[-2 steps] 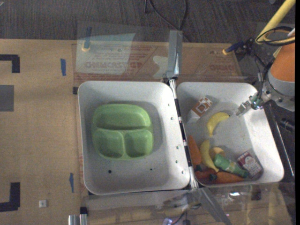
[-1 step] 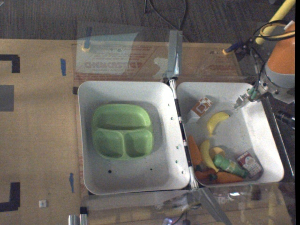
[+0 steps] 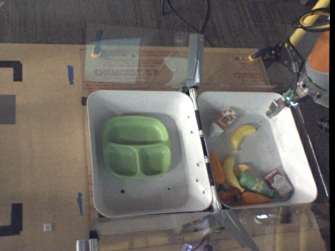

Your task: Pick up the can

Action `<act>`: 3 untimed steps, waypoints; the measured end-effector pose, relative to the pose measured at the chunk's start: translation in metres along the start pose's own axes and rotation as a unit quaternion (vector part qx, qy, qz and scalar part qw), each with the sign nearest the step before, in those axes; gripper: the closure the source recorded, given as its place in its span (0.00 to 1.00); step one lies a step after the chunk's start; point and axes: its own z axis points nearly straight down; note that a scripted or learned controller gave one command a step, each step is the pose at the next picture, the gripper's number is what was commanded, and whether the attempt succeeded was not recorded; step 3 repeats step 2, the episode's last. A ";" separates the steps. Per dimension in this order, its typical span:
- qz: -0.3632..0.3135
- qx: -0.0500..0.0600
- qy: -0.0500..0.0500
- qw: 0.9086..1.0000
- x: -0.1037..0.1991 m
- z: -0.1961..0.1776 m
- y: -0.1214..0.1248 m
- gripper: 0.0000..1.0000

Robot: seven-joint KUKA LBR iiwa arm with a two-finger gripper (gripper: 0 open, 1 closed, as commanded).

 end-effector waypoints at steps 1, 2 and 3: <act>0.019 0.002 0.002 1.000 0.049 0.032 -0.070 1.00; 0.051 0.002 0.002 0.999 0.104 -0.040 -0.059 1.00; 0.051 0.002 0.002 0.999 0.104 -0.040 -0.059 1.00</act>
